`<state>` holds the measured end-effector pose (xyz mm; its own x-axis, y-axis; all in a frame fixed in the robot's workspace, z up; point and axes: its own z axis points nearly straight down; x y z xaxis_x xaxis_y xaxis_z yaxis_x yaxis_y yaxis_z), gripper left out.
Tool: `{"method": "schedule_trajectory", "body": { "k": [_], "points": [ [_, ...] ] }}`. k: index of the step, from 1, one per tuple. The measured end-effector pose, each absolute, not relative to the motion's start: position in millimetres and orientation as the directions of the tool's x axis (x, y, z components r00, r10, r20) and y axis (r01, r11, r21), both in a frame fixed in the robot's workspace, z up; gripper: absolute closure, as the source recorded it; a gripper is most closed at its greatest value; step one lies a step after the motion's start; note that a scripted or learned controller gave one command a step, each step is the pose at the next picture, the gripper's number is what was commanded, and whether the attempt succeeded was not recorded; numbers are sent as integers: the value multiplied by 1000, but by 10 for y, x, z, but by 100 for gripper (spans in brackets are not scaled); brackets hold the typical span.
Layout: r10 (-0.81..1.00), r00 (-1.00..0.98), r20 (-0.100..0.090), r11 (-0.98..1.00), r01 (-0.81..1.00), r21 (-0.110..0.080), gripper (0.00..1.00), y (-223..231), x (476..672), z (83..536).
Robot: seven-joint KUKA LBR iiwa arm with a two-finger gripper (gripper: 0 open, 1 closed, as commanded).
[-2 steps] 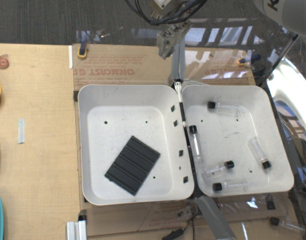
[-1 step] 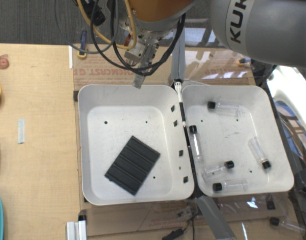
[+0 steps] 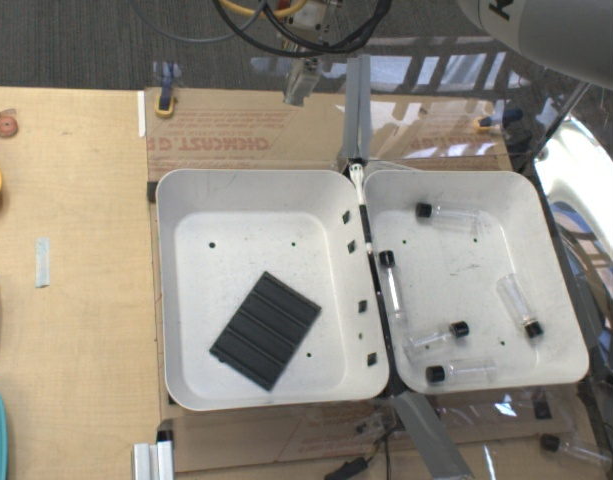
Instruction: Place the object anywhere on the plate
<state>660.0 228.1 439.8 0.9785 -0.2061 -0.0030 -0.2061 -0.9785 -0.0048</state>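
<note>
Arm housing (image 3: 551, 13) cropped top right; five clear vials (image 3: 448, 213) faint.

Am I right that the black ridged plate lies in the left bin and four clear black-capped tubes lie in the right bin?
Not quite. The camera view shows five clear black-capped tubes in the right bin, not four. The black ridged plate does lie in the left bin.

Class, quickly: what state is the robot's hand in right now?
Hand: cannot be told. The tubes lie in the right bin, apart from the arm.
</note>
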Motion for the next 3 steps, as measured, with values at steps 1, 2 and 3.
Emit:
{"method": "schedule_trajectory", "body": {
  "k": [1, 2, 3],
  "points": [
    [-589, 808, -5, -808, -589, -2, 100, 2112, 6602, 4405],
    [-204, 979, -5, -979, -204, -2, 100, 1983, 6597, 3994],
    [-526, 851, -4, -851, -526, -4, 100, 1999, 6498, 4409]
  ]
}}
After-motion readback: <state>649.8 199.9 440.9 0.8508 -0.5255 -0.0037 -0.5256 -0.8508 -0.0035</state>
